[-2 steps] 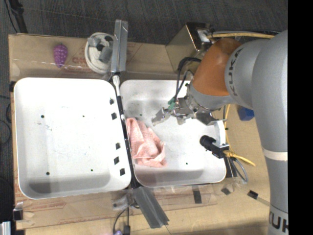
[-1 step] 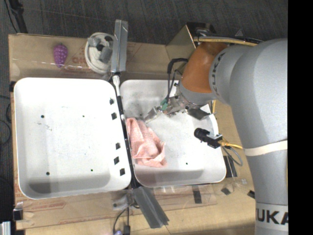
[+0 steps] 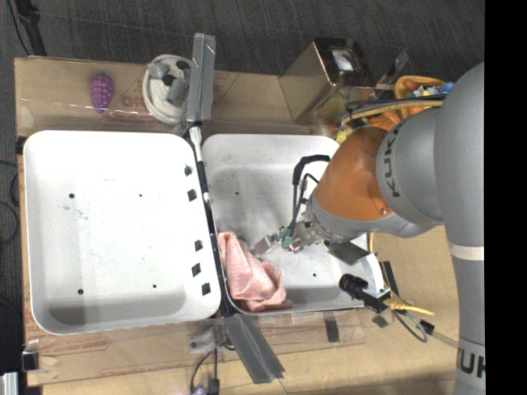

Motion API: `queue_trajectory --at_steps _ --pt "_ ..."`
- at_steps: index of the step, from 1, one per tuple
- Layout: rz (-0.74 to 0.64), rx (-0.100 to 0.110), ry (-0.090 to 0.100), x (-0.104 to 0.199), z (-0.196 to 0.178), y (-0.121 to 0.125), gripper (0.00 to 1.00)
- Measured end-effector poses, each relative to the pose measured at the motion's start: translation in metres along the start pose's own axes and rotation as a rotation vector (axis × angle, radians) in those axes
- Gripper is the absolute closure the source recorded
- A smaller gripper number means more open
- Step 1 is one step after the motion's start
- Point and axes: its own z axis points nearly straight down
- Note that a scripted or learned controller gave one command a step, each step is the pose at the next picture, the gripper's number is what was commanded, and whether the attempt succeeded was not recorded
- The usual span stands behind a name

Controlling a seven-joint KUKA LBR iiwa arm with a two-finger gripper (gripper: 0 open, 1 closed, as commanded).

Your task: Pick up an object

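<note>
A crumpled pink cloth point(image 3: 249, 276) lies in the front left corner of the right bin point(image 3: 247, 159), against the divider between the bins. My gripper point(image 3: 270, 243) hangs low over the middle of this bin, just up and to the right of the cloth, close to its upper edge. The grey arm with its orange band point(image 3: 354, 183) covers the bin's right half. A small green bit point(image 3: 286, 237) shows at the gripper, and I cannot tell whether it is a separate thing.
The left bin point(image 3: 107, 220) sits beside the right one. On the bench behind the bins are a purple object point(image 3: 101, 91), a white roll point(image 3: 167, 86) and a metal box point(image 3: 329, 72).
</note>
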Motion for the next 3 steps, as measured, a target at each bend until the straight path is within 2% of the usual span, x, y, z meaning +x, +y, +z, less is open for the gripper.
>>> queue_trajectory --at_steps 1,2,3 --pt "-0.076 -0.001 -0.002 0.023 -0.047 0.019 0.00" --pt "-0.291 -0.003 -0.004 0.026 -0.103 0.027 0.00" --pt "-0.310 0.001 0.000 0.037 -0.008 0.014 0.00"
